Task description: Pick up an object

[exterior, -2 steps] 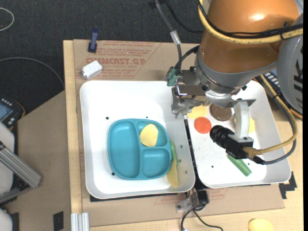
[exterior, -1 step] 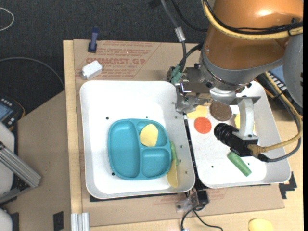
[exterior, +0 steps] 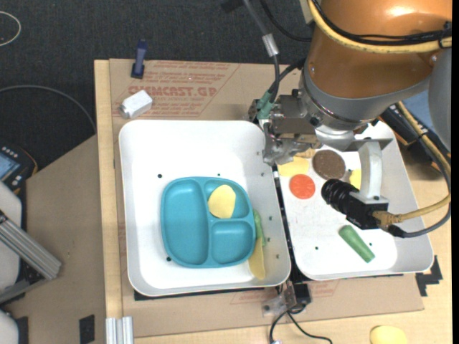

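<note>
At the near edge of the counter (exterior: 179, 314), a pale yellow object (exterior: 387, 334) lies outside the bins, low on the right. Just beyond it, the right bin (exterior: 315, 260) holds a green cylinder (exterior: 356, 243) lying at a slant near its front right corner. Behind that, a black cylindrical part (exterior: 349, 201) on the arm's end hangs over the bin, with a tan hose running off to the right. An orange-red disc (exterior: 302, 186) lies flat on the bin floor to the left of that black part, and a brown disc (exterior: 328, 165) sits just behind and to the right of it, partly under the arm. A flat yellow piece (exterior: 290, 169) shows beside the discs.

The left bin (exterior: 143, 192) carries a blue divided tray (exterior: 186, 224). A pale yellow oval (exterior: 222, 201) rests in the tray's upper right compartment. A yellow-green strip (exterior: 257, 248) lies against the tray's right side, by the wall between the bins.

Farther back, the jaws (exterior: 281, 149) sit at the rear left corner of the right bin, by the dividing wall. Whether they are spread or pressed together cannot be told, and nothing shows between them. The orange-red disc lies near them, toward the front and right; the brown disc is to their right.

Beyond the bins, a white block (exterior: 136, 104) and a blue clip (exterior: 139, 59) rest on the cardboard.
</note>
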Controlling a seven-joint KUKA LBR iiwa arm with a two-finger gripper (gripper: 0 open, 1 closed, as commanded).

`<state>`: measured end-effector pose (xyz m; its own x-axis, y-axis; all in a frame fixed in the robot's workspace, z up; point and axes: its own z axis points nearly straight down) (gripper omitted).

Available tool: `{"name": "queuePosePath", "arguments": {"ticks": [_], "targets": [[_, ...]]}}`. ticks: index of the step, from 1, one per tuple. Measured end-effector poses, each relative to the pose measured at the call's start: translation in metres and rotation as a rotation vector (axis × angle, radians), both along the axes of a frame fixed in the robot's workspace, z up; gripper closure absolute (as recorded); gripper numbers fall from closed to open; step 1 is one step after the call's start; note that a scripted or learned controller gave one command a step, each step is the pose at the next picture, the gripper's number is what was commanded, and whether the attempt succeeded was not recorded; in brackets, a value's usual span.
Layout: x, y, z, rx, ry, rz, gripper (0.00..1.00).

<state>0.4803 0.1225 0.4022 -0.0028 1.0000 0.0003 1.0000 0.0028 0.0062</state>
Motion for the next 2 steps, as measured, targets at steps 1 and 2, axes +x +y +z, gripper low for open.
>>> {"name": "queuePosePath", "arguments": {"ticks": [1,2], "targets": [[0.001,0.001,0.010,0.000,-0.003,0.001,1.00],[0.001,0.001,0.020,0.000,-0.005,0.002,1.00]]}}
